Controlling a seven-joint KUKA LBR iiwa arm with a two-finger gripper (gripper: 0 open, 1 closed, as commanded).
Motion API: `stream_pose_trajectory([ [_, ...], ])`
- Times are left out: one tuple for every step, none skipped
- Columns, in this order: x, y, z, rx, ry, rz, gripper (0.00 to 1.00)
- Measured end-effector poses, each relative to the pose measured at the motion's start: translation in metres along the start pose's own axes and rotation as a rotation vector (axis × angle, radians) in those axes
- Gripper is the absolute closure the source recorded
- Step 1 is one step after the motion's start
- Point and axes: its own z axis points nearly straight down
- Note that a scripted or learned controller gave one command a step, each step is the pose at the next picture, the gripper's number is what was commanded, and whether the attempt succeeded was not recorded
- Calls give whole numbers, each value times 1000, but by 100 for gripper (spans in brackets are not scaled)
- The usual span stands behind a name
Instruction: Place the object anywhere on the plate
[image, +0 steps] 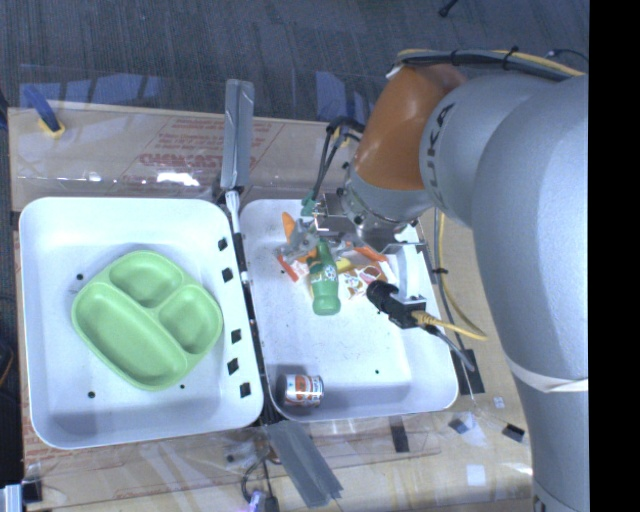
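Here, the green plate (147, 317) lies in the left bin (40, 400). In the right bin (400, 385), a green bottle (323, 283) lies among small items at the far side, a can (300, 389) near. The end effector (318, 228) hangs over the bottle's far end; I cannot tell its state.

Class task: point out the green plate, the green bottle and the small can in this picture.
green plate (146, 318), camera view, middle divider.
green bottle (324, 288), camera view, its body.
small can (301, 389), camera view, its side.

- The green divided plate (147, 317) sits in the left bin (50, 230).
- In the right bin (350, 390), the gripper (312, 232) hangs over a green bottle (323, 284) among orange bits, perhaps touching it.
- A small can (301, 389) lies by the near rim.
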Motion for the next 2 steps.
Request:
stream_pose_trajectory([
  [75, -25, 16, 0, -2, 46, 100],
  [139, -36, 19, 1, -2, -109, 100],
])
